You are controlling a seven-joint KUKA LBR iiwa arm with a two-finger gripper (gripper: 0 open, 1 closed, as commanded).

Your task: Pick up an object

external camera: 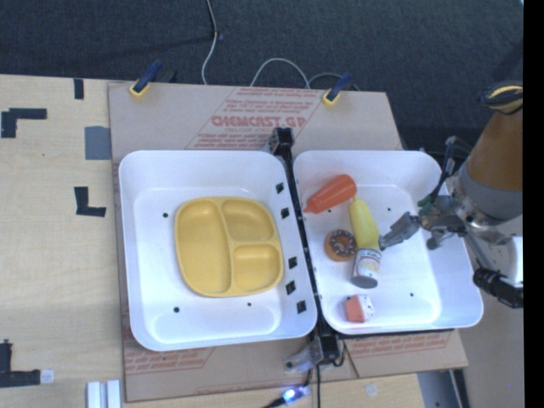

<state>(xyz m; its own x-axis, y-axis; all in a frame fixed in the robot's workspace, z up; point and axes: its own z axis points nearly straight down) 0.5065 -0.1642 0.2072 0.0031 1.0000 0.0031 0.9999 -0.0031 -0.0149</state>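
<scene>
The right bin (425, 308) holds several small objects. An orange carrot (331, 193) lies at its back left. A yellow bottle-shaped piece (364, 222) lies below it, beside a brown donut (341, 245). A small grey can (367, 267) stands just in front of the yellow piece. An orange and white block (355, 309) sits near the front wall. My gripper (393, 235) hangs low over the middle of the right bin, its tip pointing left and close to the can and the yellow piece. Nothing shows in its grasp.
The left bin (144, 253) holds a yellow divided plate (228, 246). A black divider (293, 228) runs between the bins. The grey arm with its orange band (497, 168) comes in over the right bin's right wall. Both bins rest on a cardboard sheet (255, 117).
</scene>
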